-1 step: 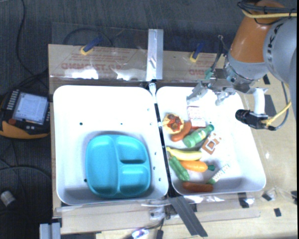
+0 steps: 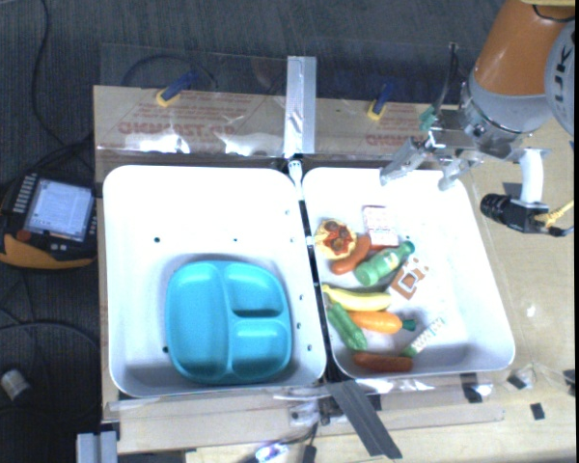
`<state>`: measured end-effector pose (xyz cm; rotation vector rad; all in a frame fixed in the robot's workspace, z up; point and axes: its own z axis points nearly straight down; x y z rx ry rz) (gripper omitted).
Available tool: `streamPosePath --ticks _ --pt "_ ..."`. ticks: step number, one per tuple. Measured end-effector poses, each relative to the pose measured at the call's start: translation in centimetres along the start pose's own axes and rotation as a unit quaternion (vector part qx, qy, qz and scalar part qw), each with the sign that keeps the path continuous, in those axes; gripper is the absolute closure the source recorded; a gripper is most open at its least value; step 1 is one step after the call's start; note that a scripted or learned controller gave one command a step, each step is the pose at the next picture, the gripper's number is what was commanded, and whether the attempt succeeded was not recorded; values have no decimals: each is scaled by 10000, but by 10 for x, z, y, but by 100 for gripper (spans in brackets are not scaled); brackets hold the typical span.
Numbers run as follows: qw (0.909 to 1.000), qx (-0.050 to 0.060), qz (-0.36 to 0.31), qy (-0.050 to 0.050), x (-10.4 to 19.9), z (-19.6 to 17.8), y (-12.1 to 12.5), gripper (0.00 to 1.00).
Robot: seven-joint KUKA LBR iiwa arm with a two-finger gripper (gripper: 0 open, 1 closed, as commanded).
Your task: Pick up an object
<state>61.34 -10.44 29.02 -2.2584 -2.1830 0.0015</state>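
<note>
A glossy blue plastic tray (image 2: 232, 319) with three compartments lies in the left bin (image 2: 135, 220). The right bin (image 2: 468, 258) holds smooth toy food: a carrot (image 2: 376, 322), banana (image 2: 357, 299) and green bottle (image 2: 383, 264). Farther right, the gripper (image 2: 427, 165) hovers spread wide, holding nothing.

Blue sectioned tray (image 2: 232, 319) in left white bin (image 2: 135, 193), handheld screen device (image 2: 43, 218) on dark carpet (image 2: 39, 75)

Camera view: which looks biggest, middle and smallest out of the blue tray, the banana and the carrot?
1. Blue tray, by far the biggest.
2. Banana.
3. Carrot, though it looks close to the banana in size.
</note>
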Motion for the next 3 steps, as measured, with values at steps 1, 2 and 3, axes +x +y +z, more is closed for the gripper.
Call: streamPosePath --ticks 1,2,3 --pt "9988 8 -485 1 -14 94 -11 0" --pt "10000 7 24 0 -46 188 41 0" --pt "9999 -55 135 -22 -13 200 33 0"
